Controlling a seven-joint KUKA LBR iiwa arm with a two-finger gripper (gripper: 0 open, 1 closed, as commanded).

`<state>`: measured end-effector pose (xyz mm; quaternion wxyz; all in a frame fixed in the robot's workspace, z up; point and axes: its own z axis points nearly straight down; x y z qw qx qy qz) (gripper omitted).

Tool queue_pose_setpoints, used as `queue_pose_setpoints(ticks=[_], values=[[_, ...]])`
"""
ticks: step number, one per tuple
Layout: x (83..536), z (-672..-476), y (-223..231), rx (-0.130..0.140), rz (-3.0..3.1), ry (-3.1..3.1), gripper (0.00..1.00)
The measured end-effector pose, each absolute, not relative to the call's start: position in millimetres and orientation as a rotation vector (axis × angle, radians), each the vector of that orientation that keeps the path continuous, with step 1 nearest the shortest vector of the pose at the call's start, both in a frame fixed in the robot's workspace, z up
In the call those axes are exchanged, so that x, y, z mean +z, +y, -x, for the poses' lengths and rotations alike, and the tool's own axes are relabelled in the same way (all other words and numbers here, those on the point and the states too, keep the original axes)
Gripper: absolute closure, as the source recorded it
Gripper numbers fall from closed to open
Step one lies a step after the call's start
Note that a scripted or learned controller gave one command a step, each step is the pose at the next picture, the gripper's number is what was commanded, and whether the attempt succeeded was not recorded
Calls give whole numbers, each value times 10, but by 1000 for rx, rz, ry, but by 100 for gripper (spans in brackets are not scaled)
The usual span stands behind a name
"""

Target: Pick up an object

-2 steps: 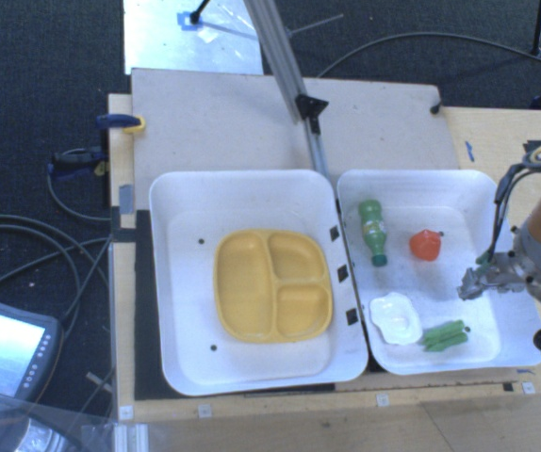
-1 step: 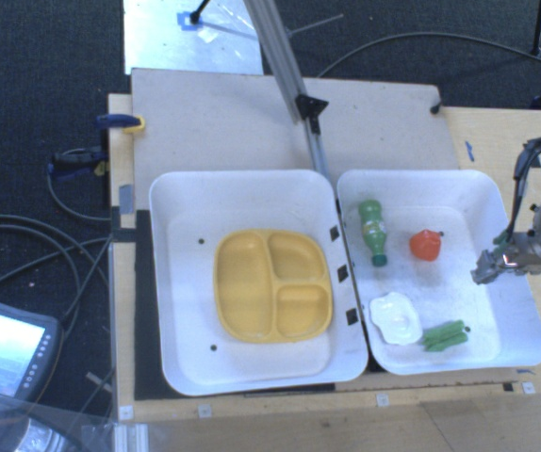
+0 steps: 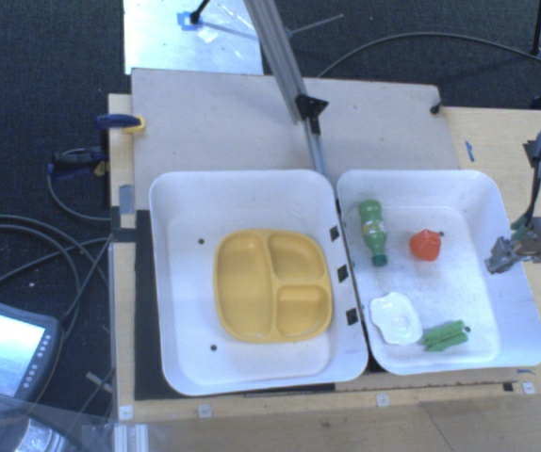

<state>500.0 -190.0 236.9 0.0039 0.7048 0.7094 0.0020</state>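
Two shallow white bins are borne side by side on the desk (image 3: pixel 384 111). Nearest the camera, along the right bin's (image 3: pixel 520 332) front edge, one green pea pod (image 3: pixel 445 335) and one white shell-like piece (image 3: pixel 395 317) are seen lying just beside each other. In the left bin (image 3: pixel 181 281), one yellow divided plate (image 3: pixel 273 284) is found near the middle. Further back in the right bin, one red pepper-like object (image 3: pixel 425 244) and one green bottle (image 3: pixel 373 232) are set near each other but apart. Four loose things in all are thus offered for picking, none of them lifted. The gripper (image 3: pixel 501 257) is seen over the right bin's right wall, well apart from every object; whether the jaws are spread or pressed together cannot be told. The approach step is judged to be in hand. For the next move, the jaws would need to be carried leftward over one object, the red one being closest, and lowered around it.
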Motion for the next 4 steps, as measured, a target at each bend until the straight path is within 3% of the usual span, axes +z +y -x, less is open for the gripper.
queue_pose_setpoints(ticks=[1, 2, 3, 4], values=[[2911, -5020, -1905, 6, -2208, 2223, 100], [2773, -5237, -1416, 3, -2209, 2232, 100], [2665, -5279, -927, 4, -2209, 2234, 100], [2683, -5491, -408, 6, -2208, 2233, 100]])
